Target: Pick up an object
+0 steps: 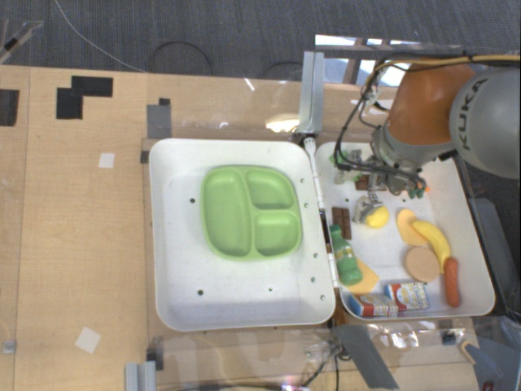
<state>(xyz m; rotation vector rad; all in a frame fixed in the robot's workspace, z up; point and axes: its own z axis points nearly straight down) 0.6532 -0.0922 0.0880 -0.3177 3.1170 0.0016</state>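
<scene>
The gripper is seen low in the right bin, just above a lemon. Finger state cannot be told. A slip is possible: the fruit is round and may roll.

Green plate, yellow banana, white bins.

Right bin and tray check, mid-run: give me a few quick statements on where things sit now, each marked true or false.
1. The green tray lies in the left bin. True.
2. The banana lies on the green tray. False: it lies in the right bin.
3. The gripper is above the right bin, near the small yellow object. True.
4. The green bottle lies along the right bin's right wall. False: it lies by the left wall.
5. The arm reaches over the left bin. False: over the right bin.
</scene>
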